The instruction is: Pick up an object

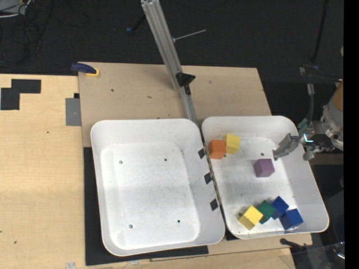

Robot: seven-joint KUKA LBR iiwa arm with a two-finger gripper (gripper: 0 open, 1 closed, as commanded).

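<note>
From above, the right bin [263, 125] holds all the blocks: an orange cube [217, 148] touching a yellow cube [233, 143] near its far-left corner, a purple cube [263, 167] alone mid-bin, and a cluster at the near edge of a yellow block [251, 217], a green block [267, 210] and two blue blocks [286, 213]. The purple cube looks the best target: it stands apart, so fingers can straddle it without nudging neighbours. Come down square over it, then close. The gripper [285, 147] sits low over the bin's right side, just beside the purple cube, tilted in from the right. Whether it is spread or pressed together I cannot tell; nothing visibly sits in it.
</note>
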